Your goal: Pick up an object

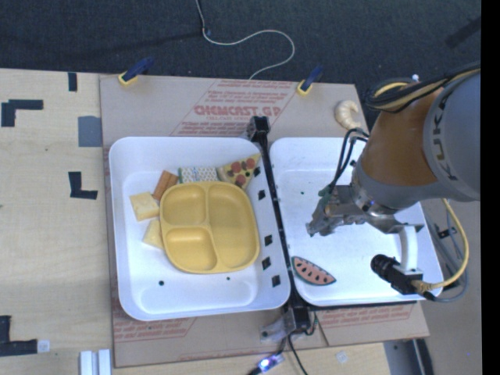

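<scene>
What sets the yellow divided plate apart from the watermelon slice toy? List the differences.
The yellow divided plate lies in the left bin; the watermelon slice toy lies in the right bin, below the gripper. The plate is far larger than the slice. The plate is plain yellow with three compartments; the slice is red with dark seeds and a green rind. Both lie flat on a white bin floor.

1. two shallow white bins: left bin, right bin.
2. one yellow divided plate.
3. one toy watermelon slice.
4. about five small toy food pieces around the plate; exact count unclear.
5. two clamps.
</scene>
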You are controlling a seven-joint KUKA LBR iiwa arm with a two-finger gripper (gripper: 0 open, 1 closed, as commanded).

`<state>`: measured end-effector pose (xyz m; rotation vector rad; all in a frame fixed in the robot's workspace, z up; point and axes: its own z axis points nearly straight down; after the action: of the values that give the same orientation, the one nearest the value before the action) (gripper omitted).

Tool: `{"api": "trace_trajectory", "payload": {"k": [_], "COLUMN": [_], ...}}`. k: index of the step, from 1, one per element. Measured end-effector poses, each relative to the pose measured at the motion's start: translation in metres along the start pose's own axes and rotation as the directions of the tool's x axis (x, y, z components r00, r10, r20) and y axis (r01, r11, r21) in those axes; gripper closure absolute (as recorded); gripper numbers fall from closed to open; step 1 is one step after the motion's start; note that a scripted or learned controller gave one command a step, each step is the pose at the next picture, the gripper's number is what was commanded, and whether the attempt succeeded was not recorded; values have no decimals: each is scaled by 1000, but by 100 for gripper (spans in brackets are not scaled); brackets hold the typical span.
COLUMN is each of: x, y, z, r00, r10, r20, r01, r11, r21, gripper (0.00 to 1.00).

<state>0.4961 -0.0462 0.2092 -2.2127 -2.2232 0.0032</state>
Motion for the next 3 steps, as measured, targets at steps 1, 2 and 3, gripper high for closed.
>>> {"api": "trace_trajectory", "payload": {"k": [1,2,3], "x": [42,56,51], "y": [-12,-14,-7], "z": [-21,-20,-4], "r00": [1000,1000,1000], "r10": [-1,1,4], "r20": [0,1,3], "r01": [1,-1,-4], "r11": [1000,1000,1000], "r21": [-3,-1,0], "gripper": [100,100,100]}}
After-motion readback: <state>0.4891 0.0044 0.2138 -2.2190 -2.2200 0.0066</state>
